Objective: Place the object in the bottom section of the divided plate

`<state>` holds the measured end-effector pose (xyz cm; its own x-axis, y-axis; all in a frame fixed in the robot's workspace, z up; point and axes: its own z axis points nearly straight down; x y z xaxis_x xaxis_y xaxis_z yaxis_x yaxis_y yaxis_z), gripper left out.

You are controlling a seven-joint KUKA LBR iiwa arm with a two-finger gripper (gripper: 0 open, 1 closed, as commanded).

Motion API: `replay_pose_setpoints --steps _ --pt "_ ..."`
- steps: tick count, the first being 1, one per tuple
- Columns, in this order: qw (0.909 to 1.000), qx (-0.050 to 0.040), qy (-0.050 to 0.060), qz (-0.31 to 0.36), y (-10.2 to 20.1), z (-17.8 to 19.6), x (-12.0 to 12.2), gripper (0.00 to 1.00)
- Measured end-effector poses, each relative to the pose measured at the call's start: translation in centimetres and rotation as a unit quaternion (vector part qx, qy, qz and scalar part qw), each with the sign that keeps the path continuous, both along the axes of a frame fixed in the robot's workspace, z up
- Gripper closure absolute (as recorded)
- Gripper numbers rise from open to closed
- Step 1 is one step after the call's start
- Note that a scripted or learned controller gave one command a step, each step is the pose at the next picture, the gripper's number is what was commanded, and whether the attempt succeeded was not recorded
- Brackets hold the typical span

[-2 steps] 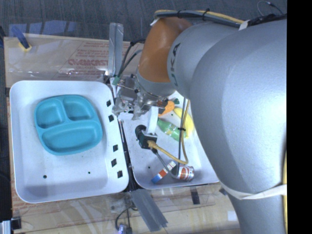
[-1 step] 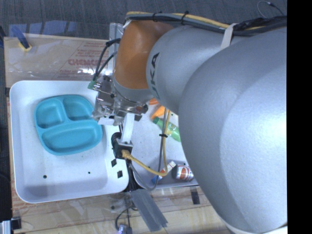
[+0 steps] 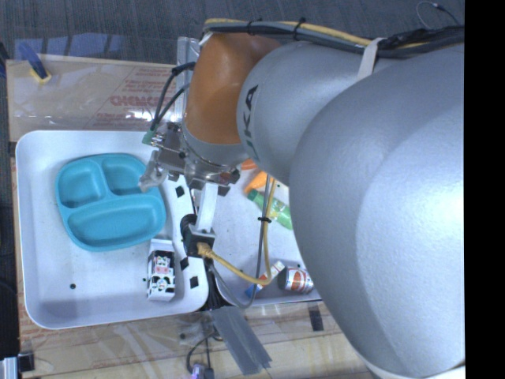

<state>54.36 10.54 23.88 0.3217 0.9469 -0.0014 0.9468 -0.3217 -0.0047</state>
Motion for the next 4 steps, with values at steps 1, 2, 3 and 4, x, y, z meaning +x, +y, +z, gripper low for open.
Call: replay_pose_setpoints --steps 1,2,3,4 --pt "1.0 0.0 0.002 0.004 0.1 0.9 0.0 1.0" --pt "0.9979 -0.0007 0.001 0.064 5.6 -2.1 -6.9 1.0" --pt "0.9943 0.0001 -0.001 0.107 4.4 3.1 -6.7 1.0" --pt "0.9998 -0.0011 0.002 0.018 8.5 -0.2 -6.9 1.0"
